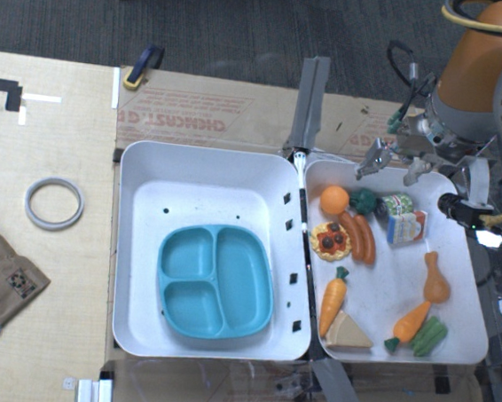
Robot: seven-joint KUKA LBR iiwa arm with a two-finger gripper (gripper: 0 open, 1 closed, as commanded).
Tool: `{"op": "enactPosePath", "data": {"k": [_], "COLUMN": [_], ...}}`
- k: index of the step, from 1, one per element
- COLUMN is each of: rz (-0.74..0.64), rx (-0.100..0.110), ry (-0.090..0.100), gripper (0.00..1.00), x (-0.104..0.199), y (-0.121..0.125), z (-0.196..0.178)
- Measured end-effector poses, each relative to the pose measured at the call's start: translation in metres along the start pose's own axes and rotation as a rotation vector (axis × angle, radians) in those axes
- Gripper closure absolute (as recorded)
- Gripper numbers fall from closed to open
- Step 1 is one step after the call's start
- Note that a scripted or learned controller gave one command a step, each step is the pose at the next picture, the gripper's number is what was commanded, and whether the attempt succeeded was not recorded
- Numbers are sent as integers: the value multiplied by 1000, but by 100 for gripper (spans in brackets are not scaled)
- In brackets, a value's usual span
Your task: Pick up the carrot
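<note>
Two orange carrots lie in the right bin (pixel 467 263). One carrot (pixel 333 304) is near the bin's left wall, its green top pointing away from me. The other carrot (pixel 411 321) lies slanted at the front right beside a green vegetable (pixel 430 337). My gripper (pixel 390 170) hangs over the bin's far edge, above and behind the toy food. Its two fingers stand open and apart with nothing between them, well clear of both carrots.
The right bin also holds an orange (pixel 334 199), broccoli (pixel 364 200), a milk carton (pixel 402 220), a hot dog (pixel 360 237), a small pizza (pixel 332 240), a drumstick (pixel 435 279) and a sandwich wedge (pixel 347 332). A blue divided tray (pixel 216 281) lies in the left bin (pixel 132 228). A tape ring (pixel 55 203) sits on the bench.
</note>
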State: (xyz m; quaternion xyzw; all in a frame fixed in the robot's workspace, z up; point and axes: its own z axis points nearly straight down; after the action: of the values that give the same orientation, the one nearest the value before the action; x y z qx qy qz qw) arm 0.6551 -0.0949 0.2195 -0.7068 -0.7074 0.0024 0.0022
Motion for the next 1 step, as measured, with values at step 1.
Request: {"op": "enactPosePath", "data": {"k": [1], "rz": [18], "rx": [-5], "ry": [0], "gripper": [0], "x": [-3], "y": [-50], "z": [118]}}
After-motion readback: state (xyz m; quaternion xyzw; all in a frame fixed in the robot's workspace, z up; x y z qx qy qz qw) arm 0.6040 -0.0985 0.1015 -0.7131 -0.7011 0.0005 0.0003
